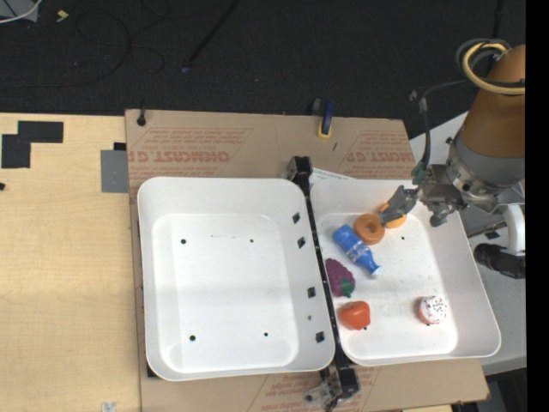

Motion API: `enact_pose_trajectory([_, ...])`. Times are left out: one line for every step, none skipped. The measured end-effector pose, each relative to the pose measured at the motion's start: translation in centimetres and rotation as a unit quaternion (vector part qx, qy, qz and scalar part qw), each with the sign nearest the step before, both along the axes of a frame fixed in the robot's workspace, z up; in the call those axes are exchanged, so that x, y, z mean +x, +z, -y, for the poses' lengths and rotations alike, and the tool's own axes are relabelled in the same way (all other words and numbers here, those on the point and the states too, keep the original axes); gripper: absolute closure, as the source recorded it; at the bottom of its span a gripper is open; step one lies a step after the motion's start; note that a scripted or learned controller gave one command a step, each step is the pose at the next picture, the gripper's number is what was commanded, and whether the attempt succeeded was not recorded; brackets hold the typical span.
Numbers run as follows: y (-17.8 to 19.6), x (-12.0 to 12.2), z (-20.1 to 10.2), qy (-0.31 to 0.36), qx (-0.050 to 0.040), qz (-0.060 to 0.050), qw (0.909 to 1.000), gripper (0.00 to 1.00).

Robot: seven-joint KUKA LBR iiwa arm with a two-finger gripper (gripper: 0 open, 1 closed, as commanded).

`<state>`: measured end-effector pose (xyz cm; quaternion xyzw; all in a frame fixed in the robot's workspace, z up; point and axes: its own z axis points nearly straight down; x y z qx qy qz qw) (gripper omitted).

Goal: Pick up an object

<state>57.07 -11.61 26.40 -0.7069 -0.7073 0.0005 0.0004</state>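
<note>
The right bin [467,269] holds several small objects. An orange ring [371,228] lies near its upper middle, with a blue bottle [355,250] just below it. A purple grape-like piece [340,275] and a red tomato-like piece [354,315] sit along the bin's left wall. A white ball [433,309] rests at the lower right. My gripper [403,204] hangs over the bin's upper part, just right of and above the orange ring, and I see nothing held in it.
The left bin [154,230] lies beside the right one, with a black divider [313,256] and clips between them. Both bins rest on a cardboard sheet [223,144]. The arm's body [493,144] fills the upper right.
</note>
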Motion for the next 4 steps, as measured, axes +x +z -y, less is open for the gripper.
enact_pose_trajectory([-11.7, -1.3, -3.6, 0.000, 0.0020, -0.007, 1.0000, 0.00])
enact_pose_trajectory([-15.7, 4.7, -3.3, 0.000, 0.0004, -0.001, 1.0000, 0.00])
enact_pose_trajectory([-17.8, 3.6, 0.0, -0.001, -0.0004, -0.002, 1.0000, 0.00])
enact_pose_trajectory([-17.6, 7.3, -2.9, 0.001, 0.0006, 0.001, 1.0000, 0.00])
